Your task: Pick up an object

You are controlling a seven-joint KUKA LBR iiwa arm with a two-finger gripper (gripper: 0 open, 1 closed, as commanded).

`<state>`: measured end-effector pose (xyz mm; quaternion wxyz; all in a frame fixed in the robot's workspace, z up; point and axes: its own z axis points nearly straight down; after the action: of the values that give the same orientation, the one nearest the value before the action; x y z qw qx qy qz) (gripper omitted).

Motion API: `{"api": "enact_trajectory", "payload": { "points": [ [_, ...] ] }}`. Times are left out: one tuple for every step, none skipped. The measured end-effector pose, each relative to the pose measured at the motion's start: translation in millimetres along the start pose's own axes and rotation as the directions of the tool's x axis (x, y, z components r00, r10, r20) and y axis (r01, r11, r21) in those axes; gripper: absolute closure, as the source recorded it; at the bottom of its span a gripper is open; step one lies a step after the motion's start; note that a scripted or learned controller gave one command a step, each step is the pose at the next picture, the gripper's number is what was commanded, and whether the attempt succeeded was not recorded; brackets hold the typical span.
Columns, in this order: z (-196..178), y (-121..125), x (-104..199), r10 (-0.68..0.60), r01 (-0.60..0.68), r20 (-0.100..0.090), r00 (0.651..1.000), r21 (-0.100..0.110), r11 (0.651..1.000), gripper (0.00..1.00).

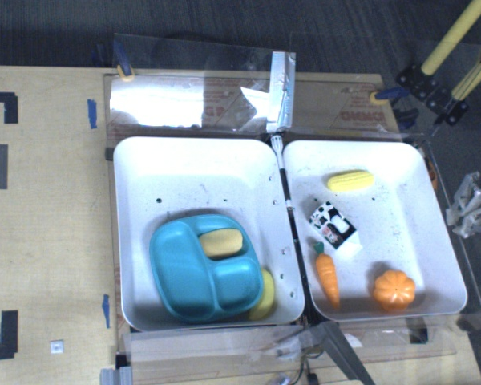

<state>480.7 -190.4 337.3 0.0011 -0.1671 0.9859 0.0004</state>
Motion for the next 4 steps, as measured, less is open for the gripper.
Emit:
{"api": "enact_trajectory", "payload": {
  "points": [
    [19,-38,-7,0.211,-0.211,0.003,0.977,0.002,0.977,1.00],
    [30,-35,-1,-0.159,0.159,-0.001,0.987,-0.001,0.987,1.00],
    [11,-40,-16,-0.574,0.574,0.003,0.819,0.007,0.819,1.00],
    [47,-31,11,-0.434,0.434,0.000,0.901,-0.002,0.901,1.00]
  ]
}}
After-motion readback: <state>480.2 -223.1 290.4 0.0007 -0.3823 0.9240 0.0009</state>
